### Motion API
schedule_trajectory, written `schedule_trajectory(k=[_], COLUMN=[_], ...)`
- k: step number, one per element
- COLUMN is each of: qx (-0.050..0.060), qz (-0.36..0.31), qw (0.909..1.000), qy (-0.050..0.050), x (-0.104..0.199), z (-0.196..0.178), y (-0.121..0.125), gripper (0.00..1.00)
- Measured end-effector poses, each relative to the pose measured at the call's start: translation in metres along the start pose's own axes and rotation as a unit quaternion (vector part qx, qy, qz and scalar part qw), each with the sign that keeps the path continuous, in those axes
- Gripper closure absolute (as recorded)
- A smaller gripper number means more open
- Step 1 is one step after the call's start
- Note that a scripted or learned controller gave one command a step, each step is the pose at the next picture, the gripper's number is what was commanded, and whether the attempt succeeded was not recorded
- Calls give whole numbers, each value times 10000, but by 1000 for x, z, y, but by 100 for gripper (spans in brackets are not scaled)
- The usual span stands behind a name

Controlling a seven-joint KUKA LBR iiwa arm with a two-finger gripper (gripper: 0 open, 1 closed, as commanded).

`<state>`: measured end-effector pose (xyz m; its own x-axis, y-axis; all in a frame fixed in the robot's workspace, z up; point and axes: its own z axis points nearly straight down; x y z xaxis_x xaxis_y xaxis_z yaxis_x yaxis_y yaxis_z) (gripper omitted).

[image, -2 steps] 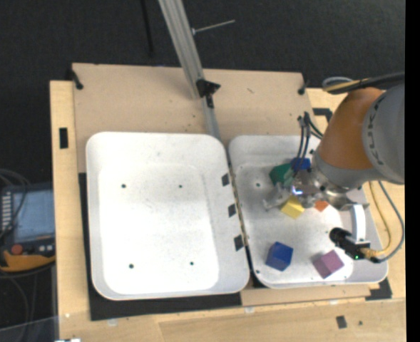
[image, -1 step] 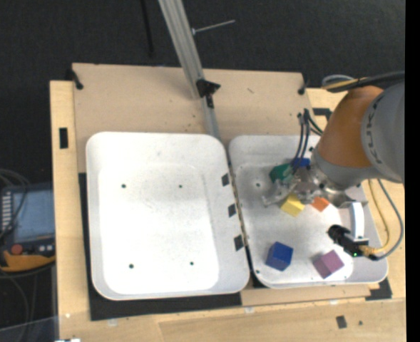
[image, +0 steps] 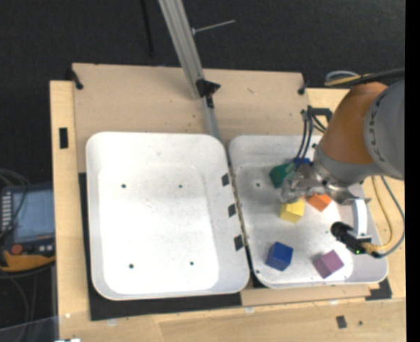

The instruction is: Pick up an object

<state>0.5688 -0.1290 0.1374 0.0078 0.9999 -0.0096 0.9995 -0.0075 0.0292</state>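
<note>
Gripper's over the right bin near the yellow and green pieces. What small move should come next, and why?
Probably a short descent onto the yellow block. The gripper sits just above it in the right bin, with the green object beside it on the far side and the orange block to its right. I can't see anything held between its fingers.

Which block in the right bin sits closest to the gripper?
The yellow block, directly below the gripper and nearly touching it. The orange block is a little further right; the blue block and purple block lie well toward the bin's near edge.
</note>
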Motion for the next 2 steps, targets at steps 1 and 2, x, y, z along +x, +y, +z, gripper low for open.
schedule_trajectory(k=[1, 2], qx=[105, 104], qz=[-57, -59], qw=[9999, 9999], qy=[41, 40], x=[3, 2], z=[-62, -116], y=[9, 12], gripper=[100, 100])
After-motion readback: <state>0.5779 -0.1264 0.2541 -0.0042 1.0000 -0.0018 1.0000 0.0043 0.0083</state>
